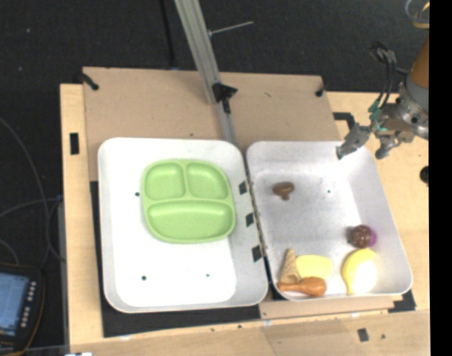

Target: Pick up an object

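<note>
Well below fingers [364,144]: brown mushroom [284,190].

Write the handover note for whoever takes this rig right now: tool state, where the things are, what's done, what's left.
Tool: open, holding nothing, at the far right corner of the right bin.
Right bin holds a brown mushroom-shaped piece near its middle, a dark red ball by the right wall, and along the near edge a yellow fruit, a yellow block, a cone and an orange piece.
Left bin holds a green divided plate.
Done: nothing picked.
Left: choose one object, descend, grasp, lift.
</note>
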Controlling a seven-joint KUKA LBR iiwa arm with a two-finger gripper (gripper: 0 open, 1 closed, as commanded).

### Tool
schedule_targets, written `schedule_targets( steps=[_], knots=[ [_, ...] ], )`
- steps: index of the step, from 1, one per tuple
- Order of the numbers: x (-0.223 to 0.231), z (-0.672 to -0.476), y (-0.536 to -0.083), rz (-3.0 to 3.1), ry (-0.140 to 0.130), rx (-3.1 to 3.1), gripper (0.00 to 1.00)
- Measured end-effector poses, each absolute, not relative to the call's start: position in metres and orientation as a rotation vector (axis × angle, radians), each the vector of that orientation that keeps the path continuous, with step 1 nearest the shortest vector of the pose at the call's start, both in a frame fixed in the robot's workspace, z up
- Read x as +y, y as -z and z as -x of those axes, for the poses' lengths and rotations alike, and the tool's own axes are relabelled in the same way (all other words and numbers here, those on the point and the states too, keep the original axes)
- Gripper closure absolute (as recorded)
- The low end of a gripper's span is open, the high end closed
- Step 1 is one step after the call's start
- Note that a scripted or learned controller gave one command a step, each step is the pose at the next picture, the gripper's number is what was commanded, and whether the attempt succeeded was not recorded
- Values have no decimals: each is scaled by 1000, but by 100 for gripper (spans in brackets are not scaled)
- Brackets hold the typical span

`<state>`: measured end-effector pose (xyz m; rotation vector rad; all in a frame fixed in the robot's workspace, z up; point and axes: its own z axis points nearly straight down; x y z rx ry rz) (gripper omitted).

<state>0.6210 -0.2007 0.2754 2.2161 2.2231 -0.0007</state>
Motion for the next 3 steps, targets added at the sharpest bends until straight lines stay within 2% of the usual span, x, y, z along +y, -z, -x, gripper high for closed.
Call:
schedule_targets(
  steps=[1,3],
  knots=[
    [-201,-621,-275,-2215,2,2224,0],
    [-216,-627,-166,-2224,6,2222,0]
  ],
)
